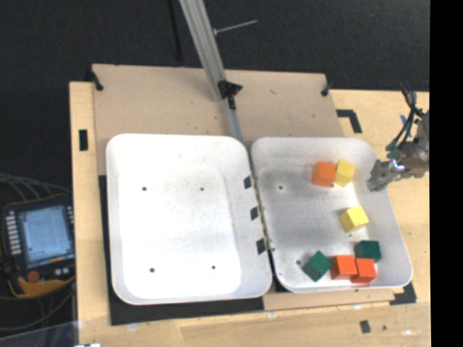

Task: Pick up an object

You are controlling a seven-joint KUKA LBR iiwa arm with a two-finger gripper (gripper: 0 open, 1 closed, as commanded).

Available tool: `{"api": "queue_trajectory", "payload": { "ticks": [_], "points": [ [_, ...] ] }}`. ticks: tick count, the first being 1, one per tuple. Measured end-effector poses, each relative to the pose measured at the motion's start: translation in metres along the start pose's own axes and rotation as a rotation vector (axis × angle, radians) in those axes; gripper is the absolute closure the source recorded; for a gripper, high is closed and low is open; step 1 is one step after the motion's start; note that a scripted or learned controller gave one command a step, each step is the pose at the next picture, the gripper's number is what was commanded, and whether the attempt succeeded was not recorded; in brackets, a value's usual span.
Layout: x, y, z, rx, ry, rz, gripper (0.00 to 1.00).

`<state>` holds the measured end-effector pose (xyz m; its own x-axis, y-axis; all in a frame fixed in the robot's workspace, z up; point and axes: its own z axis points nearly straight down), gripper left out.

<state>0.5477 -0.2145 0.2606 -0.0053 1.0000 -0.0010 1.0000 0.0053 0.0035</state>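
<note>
The right bin (pixel 289 215) holds several small blocks. An orange block (pixel 324 173) touches a yellow block (pixel 345 171) near the bin's far side. Another yellow block (pixel 354 218) lies alone in the middle right. Along the near edge sit a green block (pixel 316 265), two orange blocks (pixel 344 266) (pixel 365 270) and a dark green block (pixel 368 250). My gripper (pixel 380 177) hangs at the bin's right rim, right of the far yellow block, and carries nothing that I can see.
The left bin (pixel 177 215) lies beside the right one. A slanted metal rail (pixel 206 45) runs from the top down to the bins' junction. A handheld control pad (pixel 40 241) rests off the bench at the left.
</note>
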Motion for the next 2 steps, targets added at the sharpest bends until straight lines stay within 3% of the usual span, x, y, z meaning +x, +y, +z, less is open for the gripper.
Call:
{"api": "queue_trajectory", "payload": {
  "ticks": [2],
  "points": [
    [0.099,-0.027,0.007,0.003,0.001,0.0,1.0]
  ]
}}
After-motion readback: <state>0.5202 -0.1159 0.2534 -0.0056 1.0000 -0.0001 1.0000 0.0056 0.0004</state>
